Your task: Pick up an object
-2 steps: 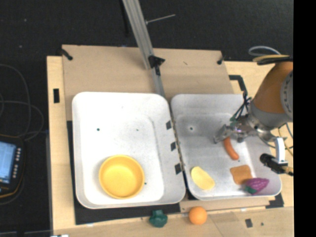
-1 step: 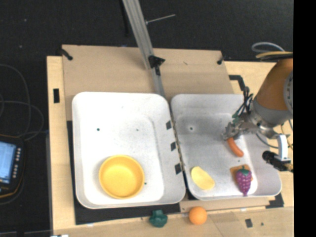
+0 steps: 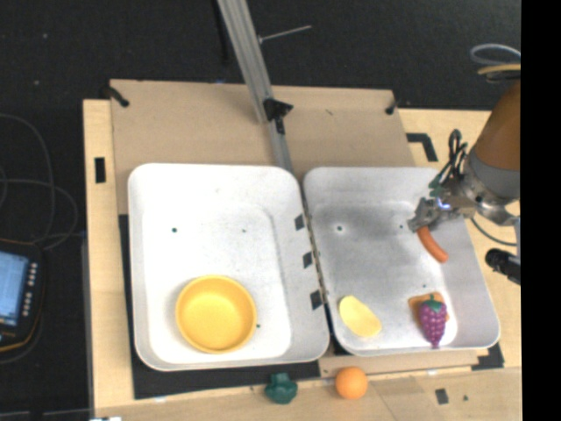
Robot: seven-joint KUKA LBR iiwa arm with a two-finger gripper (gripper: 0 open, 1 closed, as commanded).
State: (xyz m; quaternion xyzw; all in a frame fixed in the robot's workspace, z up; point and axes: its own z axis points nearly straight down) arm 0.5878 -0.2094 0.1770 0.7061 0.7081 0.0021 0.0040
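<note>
My gripper (image 3: pixel 428 216) hangs over the right side of the right bin (image 3: pixel 368 200), reaching in from the right. Just below it lies a small orange carrot-like piece (image 3: pixel 433 243), slanting down to the right, with its upper end right at the gripper's tip. Whether the two touch I cannot tell. A purple bunch of grapes (image 3: pixel 432 317) sits in the bin's front right corner. Left of the grapes, a pale yellow lemon-shaped piece (image 3: pixel 359 316) lies near the front wall.
The left bin (image 3: pixel 210 200) holds a yellow bowl (image 3: pixel 216 313) near its front. An orange ball (image 3: pixel 351 382) and a small green object (image 3: pixel 280 388) lie on the bench in front of the bins. A metal pole (image 3: pixel 254 68) slants up behind them.
</note>
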